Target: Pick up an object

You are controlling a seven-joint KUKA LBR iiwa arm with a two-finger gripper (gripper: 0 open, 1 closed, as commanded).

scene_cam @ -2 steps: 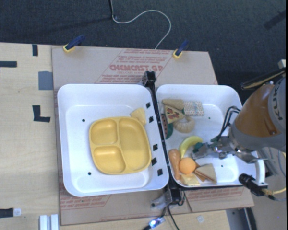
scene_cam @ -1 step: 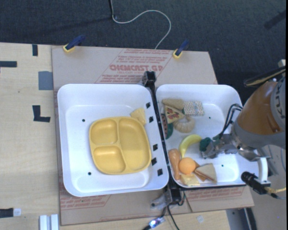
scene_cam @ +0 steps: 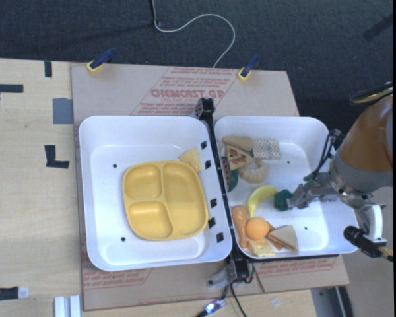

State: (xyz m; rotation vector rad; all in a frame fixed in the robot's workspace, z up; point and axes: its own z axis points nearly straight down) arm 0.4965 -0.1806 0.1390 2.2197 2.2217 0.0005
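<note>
1. Toy food crowds the right bin (scene_cam: 315, 129), lower right of frame.
2. Orange ball (scene_cam: 257, 228) sits low, touching a carrot (scene_cam: 240, 220).
3. Yellow banana (scene_cam: 259, 195) curves mid-bin.
4. Sandwich wedge (scene_cam: 285, 237) lies flat near the bottom edge.
5. Pizza slice (scene_cam: 238, 156) up top.

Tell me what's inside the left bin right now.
The left bin holds a yellow divided tray with three bare compartments, plus a pale yellow wedge-shaped piece touching the tray's upper right corner. Whatever lies under the tray is covered.

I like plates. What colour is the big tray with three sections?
Yellow tray, seen in the camera view.
</note>
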